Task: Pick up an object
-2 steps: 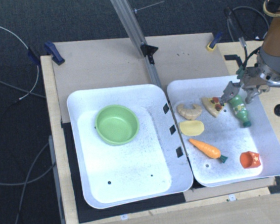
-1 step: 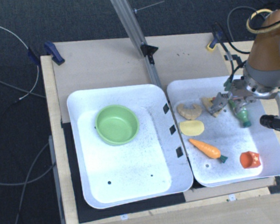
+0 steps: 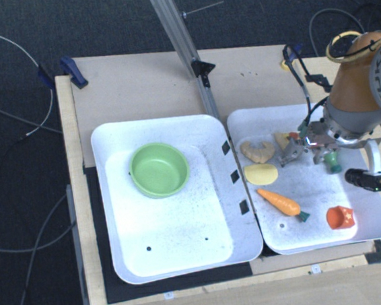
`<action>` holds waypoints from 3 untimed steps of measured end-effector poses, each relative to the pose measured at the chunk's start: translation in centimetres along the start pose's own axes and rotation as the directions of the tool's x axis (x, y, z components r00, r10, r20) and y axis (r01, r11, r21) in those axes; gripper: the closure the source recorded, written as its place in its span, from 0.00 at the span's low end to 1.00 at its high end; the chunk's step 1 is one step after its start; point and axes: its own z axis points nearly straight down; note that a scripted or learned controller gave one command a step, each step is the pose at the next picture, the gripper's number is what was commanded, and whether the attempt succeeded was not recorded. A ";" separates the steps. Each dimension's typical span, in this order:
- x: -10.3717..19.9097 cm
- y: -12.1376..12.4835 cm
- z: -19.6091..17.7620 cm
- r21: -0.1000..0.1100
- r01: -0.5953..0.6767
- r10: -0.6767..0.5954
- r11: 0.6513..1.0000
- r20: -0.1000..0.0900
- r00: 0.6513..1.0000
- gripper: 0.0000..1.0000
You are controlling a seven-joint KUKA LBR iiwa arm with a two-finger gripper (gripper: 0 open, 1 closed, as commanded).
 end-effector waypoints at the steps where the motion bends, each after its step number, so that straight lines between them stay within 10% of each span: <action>1: 0.1 -0.1 2.1 -0.002 0.000 0.000 1.000 0.000 1.000 0.00; 2: 0.1 0.1 0.6 -0.009 0.000 0.000 1.000 -0.001 1.000 1.00; 3: 0.2 0.1 -4.0 -0.021 0.002 -0.002 1.000 0.006 1.000 1.00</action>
